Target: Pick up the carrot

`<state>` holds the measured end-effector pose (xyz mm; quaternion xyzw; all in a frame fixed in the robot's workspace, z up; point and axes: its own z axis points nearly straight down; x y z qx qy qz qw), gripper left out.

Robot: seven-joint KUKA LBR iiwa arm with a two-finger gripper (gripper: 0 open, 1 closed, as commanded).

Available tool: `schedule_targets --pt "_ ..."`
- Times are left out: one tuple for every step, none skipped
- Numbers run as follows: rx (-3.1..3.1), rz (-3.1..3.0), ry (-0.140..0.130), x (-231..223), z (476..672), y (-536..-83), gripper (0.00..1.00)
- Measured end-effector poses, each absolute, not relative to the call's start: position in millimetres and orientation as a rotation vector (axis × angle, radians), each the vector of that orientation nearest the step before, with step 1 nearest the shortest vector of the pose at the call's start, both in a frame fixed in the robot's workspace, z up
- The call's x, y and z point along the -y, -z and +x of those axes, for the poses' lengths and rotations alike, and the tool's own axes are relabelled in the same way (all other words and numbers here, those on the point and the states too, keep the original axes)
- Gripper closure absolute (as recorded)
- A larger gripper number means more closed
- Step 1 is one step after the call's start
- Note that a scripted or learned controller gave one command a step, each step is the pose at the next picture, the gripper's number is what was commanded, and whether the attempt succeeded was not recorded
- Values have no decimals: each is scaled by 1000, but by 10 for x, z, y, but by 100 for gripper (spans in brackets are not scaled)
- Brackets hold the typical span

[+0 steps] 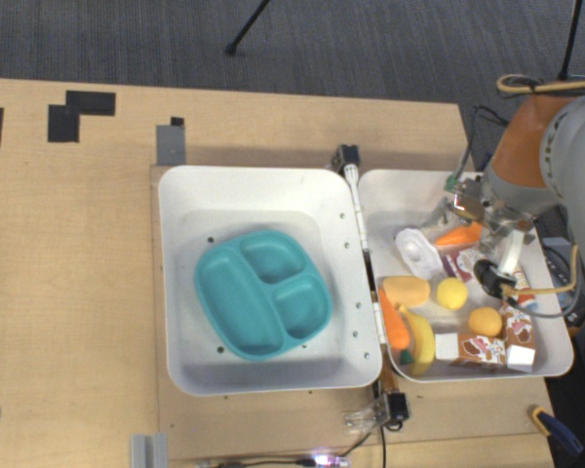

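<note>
1. One carrot (pixel 456 238): orange, tapered, thin tip pointing left. It lies in the upper part of the right bin (pixel 395 203), right by the gripper (pixel 476 220).
2. Gripper opening: can't tell, nor whether it has hold of the carrot.
3. Nearby: white bottle-like item (pixel 416 250) just left of the tip, lemon (pixel 452 293) below, banana (pixel 421 339) and orange fruit (pixel 485 321) further front.
4. Left bin (pixel 205 203): teal divided plate (pixel 263 292).

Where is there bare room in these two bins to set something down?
Left bin: bare floor all round the teal divided plate, widest along the far wall and in the near right corner. Right bin: one small bare patch in its far left corner, beyond the white object. From there to the near wall it is crowded with toy food.
</note>
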<state>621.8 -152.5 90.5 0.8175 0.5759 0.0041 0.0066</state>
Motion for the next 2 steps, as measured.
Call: schedule_targets --pt "-1592 2697 -12 1821 5858 -891 0" --pt "-1591 2692 -15 1833 5872 -1013 100"
